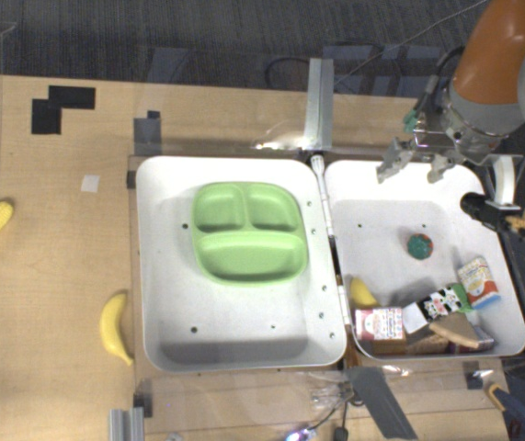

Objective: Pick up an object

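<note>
On the counter [51,274], the left bin [161,338] holds a green tray [246,231]. In the right bin [372,200] a small green ball [419,245] lies free. The jaws [418,162] hang released at the far edge, grasping nothing. The approach step is in hand, I think; next they must descend nearer.

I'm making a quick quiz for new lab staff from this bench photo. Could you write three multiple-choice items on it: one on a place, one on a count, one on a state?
1. Where does the green divided tray lie?
A. in the left bin
B. in the right bin
C. on the bench

2. How many bananas lie on the wooden bench outside the bins?
A. none
B. one
C. three

3. The gripper is
A. holding the green ball
B. holding nothing, above the right bin's far edge
C. pressed onto the tray

Answers: 1 A, it sits in the left bin. 2 B, one banana lies left of that bin. 3 B, the jaws are spread, the green ball lies apart in the right bin.
</note>
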